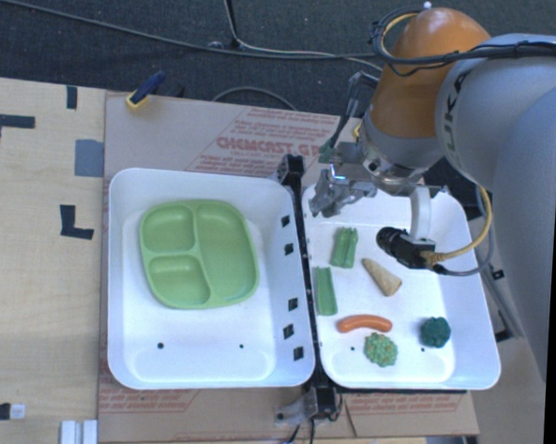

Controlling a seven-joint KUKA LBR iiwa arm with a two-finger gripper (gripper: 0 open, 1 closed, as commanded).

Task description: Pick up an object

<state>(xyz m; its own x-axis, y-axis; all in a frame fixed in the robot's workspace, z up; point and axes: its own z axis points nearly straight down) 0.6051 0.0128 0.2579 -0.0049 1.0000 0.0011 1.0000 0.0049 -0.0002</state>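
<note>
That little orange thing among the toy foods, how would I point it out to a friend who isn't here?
Start at the right white bin, the one under the robot arm. Near its front edge lies a small orange sausage, on its side, with a light green bumpy floret just in front of it. It is the one orange, rod-shaped piece; its neighbours are green or tan.

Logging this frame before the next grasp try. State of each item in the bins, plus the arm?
Green three-compartment plastic plate: flat in left white bin, nothing on it.
Short green ridged block: lying in right white bin.
Long green stick: lying loose.
Tan cone: on its side.
Orange sausage: lying flat.
Light green bumpy lump: resting loose.
Dark green floret: resting loose.
Gripper: above right bin's far left corner.
</note>
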